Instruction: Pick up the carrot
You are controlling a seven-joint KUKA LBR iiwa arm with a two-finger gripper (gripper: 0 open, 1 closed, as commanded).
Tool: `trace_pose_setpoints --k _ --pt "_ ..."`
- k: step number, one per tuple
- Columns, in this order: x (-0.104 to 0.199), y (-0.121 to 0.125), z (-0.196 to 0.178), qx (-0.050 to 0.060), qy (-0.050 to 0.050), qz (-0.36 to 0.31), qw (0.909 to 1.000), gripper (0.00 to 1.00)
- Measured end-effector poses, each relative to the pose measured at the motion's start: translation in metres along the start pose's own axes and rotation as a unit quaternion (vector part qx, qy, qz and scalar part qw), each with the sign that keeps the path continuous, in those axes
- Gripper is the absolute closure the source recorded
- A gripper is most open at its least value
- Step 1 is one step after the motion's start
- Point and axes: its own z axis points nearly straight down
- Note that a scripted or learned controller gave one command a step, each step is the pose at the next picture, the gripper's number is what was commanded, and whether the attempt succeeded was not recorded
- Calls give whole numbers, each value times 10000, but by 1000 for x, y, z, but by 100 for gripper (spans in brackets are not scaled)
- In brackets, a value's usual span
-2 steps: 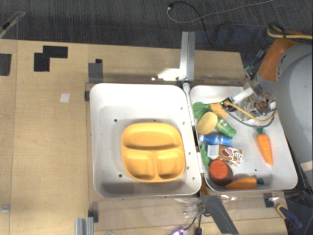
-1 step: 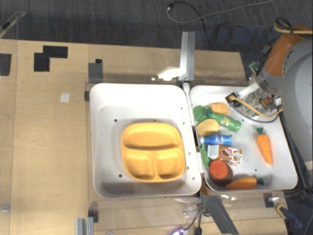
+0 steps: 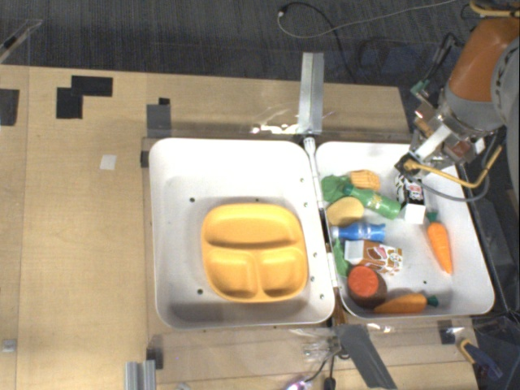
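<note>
Carrot lies by the right bin's right wall, long axis running near-to-far. Gripper hangs over the bin's far part, carrot toward the near-right of it; finger state: can't tell.

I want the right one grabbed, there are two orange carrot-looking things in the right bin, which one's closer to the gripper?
The carrot by the bin's right wall, pointing down the picture, is closer to the gripper. The other orange piece lies crosswise at the bin's front edge.
</note>
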Motion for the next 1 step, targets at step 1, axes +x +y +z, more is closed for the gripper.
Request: trace_pose_setpoints --k 1 --pt "0 0 0 2 -2 3 10000 0"
